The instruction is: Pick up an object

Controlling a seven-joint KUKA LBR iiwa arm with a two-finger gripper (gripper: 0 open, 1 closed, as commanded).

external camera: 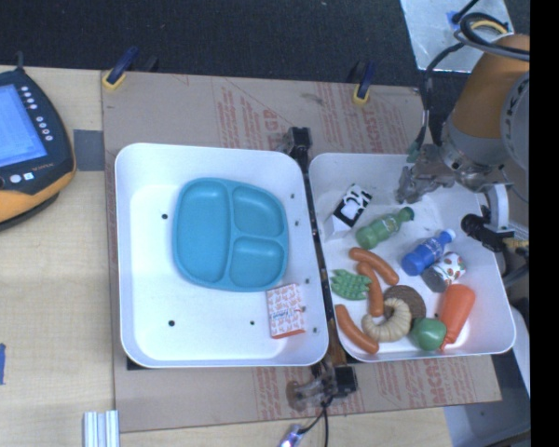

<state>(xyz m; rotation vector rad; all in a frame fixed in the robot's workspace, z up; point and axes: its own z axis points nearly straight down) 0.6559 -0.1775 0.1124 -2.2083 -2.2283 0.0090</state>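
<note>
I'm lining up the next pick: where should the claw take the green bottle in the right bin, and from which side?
Probably grip the green bottle across its wider body, coming straight down. It lies flat, its cap toward the bin's far right, with bare floor on its near-right side. The black-and-white box sits close at its left, so stay off that end.

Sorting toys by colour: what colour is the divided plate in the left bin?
Light blue; the divided plate shows clearly in the camera view.

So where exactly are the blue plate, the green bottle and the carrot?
Blue plate (231, 234), camera view: centre, where its dividers meet.
Green bottle (383, 228), camera view: middle of its body.
Carrot (456, 309), camera view: middle of the orange part.
</note>
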